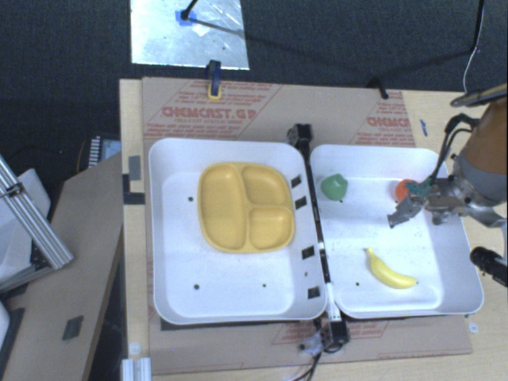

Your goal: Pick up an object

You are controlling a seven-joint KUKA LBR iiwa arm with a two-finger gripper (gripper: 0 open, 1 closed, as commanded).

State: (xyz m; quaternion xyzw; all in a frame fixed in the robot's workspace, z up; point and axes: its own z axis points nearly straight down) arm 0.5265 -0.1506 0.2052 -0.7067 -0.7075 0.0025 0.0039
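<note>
A yellow banana [390, 272] lies in the front part of the right bin [452, 296]. A green round fruit [334, 186] sits near that bin's back left corner. A small orange-red object [406, 187] rests toward the back right, partly hidden by the gripper's body. My gripper [399, 213] hangs over the right bin, just in front of the orange-red object and above and right of the banana. It points down and to the left. The grey arm with its orange band [486, 145] comes in from the right edge.
The left bin [171, 292] holds a yellow divided plate [244, 207]. A black divider strip [311, 213] with clips runs between the two bins. Cardboard lies under both bins, and a shiny metal sheet [189, 22] lies on the floor behind the bench.
</note>
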